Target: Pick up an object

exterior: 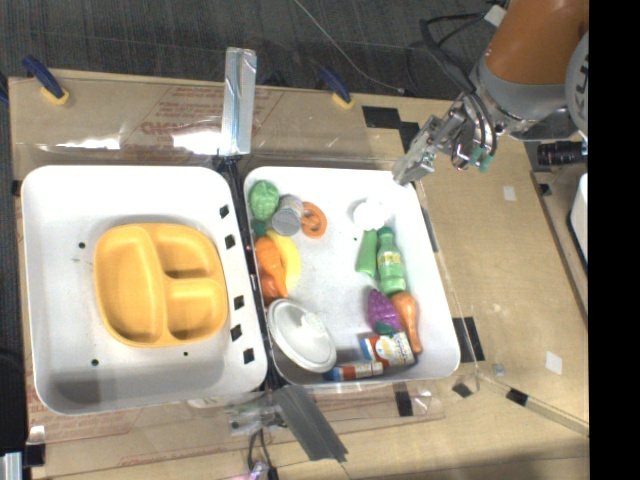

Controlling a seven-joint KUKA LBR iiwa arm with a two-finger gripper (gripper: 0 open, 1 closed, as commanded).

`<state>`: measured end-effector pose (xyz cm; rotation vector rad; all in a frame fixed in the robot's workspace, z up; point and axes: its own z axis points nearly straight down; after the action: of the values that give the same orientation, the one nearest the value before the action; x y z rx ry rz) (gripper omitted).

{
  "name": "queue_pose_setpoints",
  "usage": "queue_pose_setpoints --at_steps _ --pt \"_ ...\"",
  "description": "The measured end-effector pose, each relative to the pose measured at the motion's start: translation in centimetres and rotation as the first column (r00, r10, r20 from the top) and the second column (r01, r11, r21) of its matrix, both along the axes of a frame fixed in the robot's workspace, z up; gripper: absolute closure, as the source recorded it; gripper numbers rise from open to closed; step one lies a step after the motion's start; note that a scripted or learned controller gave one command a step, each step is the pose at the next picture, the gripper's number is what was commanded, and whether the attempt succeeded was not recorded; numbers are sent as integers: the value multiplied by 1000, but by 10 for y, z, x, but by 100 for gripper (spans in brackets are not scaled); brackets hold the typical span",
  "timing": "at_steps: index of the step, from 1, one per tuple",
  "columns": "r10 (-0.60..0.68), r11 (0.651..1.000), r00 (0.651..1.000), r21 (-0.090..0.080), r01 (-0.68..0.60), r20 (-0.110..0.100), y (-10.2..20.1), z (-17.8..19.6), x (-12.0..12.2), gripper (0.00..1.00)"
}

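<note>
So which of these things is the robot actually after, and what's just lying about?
For the job: gripper; green bottle; purple grapes; carrot; green lettuce; metal pot.

Lying about: yellow divided tray in the left bin; blue clamps.

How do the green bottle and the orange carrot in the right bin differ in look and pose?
The green bottle is green with a label and lies near the bin's middle right; the orange carrot is orange, slimmer and tapered, and lies below the bottle, toward the bin's near edge. The bottle lies nearly straight up the picture; the carrot slants. Both lie flat in the right bin, apart from the gripper.
</note>
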<state>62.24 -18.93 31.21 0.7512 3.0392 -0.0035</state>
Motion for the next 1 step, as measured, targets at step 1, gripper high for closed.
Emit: queue_pose_setpoints --at_steps 1 --pt "-24 1000 1000 5 24 -14 42 -72 -52 100"
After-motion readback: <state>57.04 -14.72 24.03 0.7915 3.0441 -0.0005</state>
